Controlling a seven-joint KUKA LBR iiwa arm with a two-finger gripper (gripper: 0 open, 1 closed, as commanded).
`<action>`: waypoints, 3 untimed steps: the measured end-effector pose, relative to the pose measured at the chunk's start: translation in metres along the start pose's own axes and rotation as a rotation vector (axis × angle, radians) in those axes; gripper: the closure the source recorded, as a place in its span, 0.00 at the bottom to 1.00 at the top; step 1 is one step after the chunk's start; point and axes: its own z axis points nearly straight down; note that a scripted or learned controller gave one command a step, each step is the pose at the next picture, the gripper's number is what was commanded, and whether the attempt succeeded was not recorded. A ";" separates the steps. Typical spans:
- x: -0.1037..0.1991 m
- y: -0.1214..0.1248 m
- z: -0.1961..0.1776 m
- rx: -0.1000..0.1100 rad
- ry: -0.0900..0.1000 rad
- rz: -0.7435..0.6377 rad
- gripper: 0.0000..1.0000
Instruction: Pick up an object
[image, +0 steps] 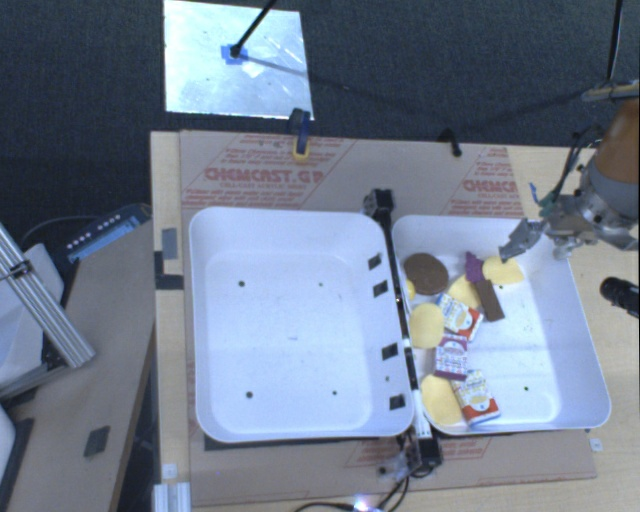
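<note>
At right edge, tool (524, 240) over right bin (575, 310), near yellow piece (503, 271); finger state unclear. Nothing lifted yet.

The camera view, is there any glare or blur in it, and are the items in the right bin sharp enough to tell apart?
In the camera view, glare washes out the shiny sheet at the top; the end effector looks soft and slightly blurred; the items in the right bin are distinguishable, though small print on the cartons is unreadable.

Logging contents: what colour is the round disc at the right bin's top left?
Brown disc, in the camera view.
</note>
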 end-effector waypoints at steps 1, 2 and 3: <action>0.054 -0.019 0.095 0.010 0.005 -0.005 0.00; 0.049 -0.087 0.121 -0.003 0.001 0.006 0.00; 0.076 0.004 0.131 -0.009 -0.001 -0.006 0.00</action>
